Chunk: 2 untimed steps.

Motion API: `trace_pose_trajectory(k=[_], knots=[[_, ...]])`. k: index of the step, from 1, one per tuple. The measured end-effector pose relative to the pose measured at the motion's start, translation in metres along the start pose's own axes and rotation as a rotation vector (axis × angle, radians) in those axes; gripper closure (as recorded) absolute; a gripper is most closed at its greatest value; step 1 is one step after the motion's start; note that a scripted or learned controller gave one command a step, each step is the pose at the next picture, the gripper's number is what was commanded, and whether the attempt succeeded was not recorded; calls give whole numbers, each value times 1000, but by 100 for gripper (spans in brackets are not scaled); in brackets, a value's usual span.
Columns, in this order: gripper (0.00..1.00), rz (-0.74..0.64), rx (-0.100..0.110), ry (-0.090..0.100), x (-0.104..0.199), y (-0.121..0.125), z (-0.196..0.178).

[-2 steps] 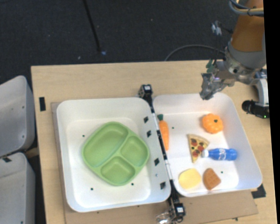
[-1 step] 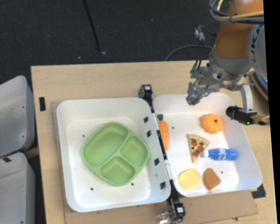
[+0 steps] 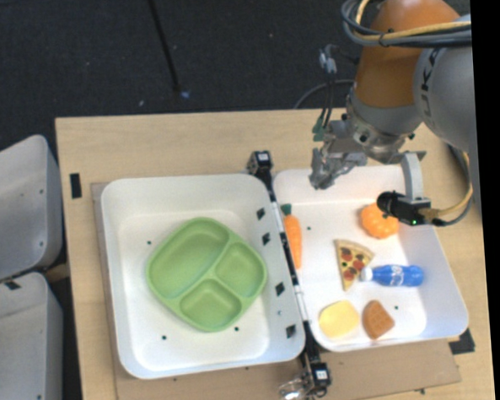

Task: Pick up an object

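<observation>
Though well lit above the far left corner of the right bin [image 3: 446, 297], impossible to tell for the gripper [image 3: 325, 178] whether open or closed. Nothing seen hanging under it. Close below, along the bin's left wall, a carrot [image 3: 293, 240]. Further right an orange [image 3: 376, 222], then a pizza slice [image 3: 353, 262] touching a blue bottle [image 3: 396, 275]. At the near edge a yellow round piece [image 3: 338, 319] just beside a brown piece [image 3: 377, 320]. Left bin [image 3: 123, 329] with a green divided plate [image 3: 206, 274]. Both bins on a pale wooden bench [image 3: 78, 150]. Around it dark floor [image 3: 97, 52], and at left two whitish panels [image 3: 14, 209].
</observation>
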<state>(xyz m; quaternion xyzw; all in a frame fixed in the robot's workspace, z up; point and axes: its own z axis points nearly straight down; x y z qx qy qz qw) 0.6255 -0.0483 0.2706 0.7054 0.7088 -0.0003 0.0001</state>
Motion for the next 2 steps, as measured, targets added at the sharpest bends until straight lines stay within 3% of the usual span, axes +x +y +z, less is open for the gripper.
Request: trace_pose_trajectory(k=[2], knots=[[100,-3,-2,2,115,0,9]])
